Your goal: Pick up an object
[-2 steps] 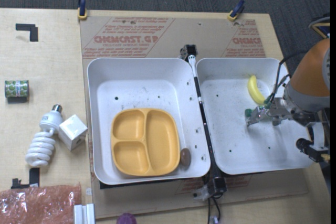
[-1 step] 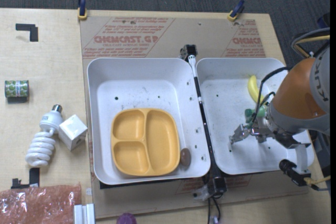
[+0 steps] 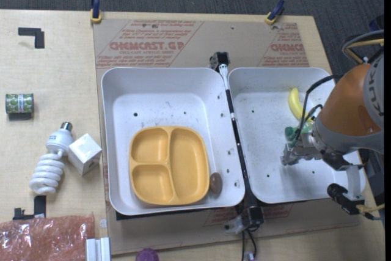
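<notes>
Small green plastic object (image 3: pixel 292 131) lay just beside the two-finger gripper (image 3: pixel 292 154), near a yellow banana-shaped toy (image 3: pixel 295 102). Approach step, judged. Finger state: cannot tell; next comes closing on it.

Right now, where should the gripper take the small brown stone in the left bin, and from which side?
Judging by its pose, grip the brown stone across its narrow width, coming straight from above. It lies beside the yellow tray, so one finger needs the thin gap there.

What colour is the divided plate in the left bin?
Yellow-orange; the plate shows clearly in the camera view.
</notes>
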You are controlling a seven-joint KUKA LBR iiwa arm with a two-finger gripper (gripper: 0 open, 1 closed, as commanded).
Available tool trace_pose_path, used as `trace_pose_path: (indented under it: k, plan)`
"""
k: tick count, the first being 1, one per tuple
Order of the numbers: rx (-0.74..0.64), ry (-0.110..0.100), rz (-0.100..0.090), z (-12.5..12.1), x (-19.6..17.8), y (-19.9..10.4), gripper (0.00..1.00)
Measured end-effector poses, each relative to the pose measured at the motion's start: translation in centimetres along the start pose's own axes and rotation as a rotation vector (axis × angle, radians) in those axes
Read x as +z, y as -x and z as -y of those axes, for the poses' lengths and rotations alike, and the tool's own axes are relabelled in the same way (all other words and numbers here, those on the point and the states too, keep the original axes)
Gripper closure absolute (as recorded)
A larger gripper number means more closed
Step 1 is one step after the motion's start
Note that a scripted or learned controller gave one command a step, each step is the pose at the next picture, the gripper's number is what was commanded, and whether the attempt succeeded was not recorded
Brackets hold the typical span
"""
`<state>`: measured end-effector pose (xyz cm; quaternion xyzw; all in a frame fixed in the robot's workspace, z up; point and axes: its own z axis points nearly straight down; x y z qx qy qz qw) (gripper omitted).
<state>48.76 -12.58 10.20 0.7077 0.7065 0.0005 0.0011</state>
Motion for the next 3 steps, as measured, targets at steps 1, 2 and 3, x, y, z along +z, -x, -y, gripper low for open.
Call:
trace_pose_path:
  k: [1,2,3]
  plan:
    - [-0.002,-0.001,0.001,-3.7,0.9,7.5,1.0]
    - [-0.003,-0.001,0.0,-3.7,1.0,7.5,0.0]
    - [-0.001,-0.002,0.0,1.0,1.0,-0.6,0.0]
